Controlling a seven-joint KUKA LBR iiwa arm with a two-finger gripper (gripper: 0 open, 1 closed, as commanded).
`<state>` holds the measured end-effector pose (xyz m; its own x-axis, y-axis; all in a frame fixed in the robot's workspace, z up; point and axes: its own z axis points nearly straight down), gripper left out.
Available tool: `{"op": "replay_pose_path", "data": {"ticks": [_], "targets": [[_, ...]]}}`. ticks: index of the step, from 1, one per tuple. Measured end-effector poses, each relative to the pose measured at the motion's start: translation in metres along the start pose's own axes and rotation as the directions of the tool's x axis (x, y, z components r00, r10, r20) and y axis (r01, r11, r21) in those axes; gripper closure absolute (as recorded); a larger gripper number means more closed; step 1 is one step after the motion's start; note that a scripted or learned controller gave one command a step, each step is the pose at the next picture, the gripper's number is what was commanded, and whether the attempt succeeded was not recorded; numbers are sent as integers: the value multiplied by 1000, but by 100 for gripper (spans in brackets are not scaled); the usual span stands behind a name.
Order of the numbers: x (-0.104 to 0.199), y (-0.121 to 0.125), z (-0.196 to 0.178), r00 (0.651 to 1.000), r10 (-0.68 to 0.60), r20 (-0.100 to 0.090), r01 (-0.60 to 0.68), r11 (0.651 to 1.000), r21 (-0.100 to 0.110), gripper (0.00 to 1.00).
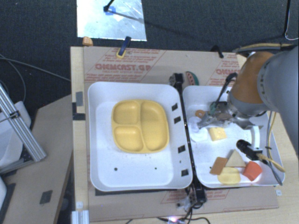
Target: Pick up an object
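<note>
Right-frame bin (201, 94): my gripper (208, 119), finger state indiscernible, beside yellow block (217, 134); crowded items risk a missed grasp.

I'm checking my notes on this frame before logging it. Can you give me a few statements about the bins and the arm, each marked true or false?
1. The yellow divided plate lies in the left bin. True.
2. The gripper is over the left bin. False: it is over the right bin, near a pale yellow block.
3. An orange-red block sits near the right bin's front corner. True.
4. The plate has two compartments. False: it has three.
5. The small orange ring lies on the plate. False: it is in the right bin.
</note>
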<state>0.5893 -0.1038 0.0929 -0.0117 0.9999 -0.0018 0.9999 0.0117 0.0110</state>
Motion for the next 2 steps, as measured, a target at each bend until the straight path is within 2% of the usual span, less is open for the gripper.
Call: {"op": "replay_pose_path", "data": {"ticks": [1,2], "targets": [[83,-55,-98,1000,0,-6,0,1000,5,0],[131,-66,-191,1000,1,-5,-1,1000,-1,0]]}}
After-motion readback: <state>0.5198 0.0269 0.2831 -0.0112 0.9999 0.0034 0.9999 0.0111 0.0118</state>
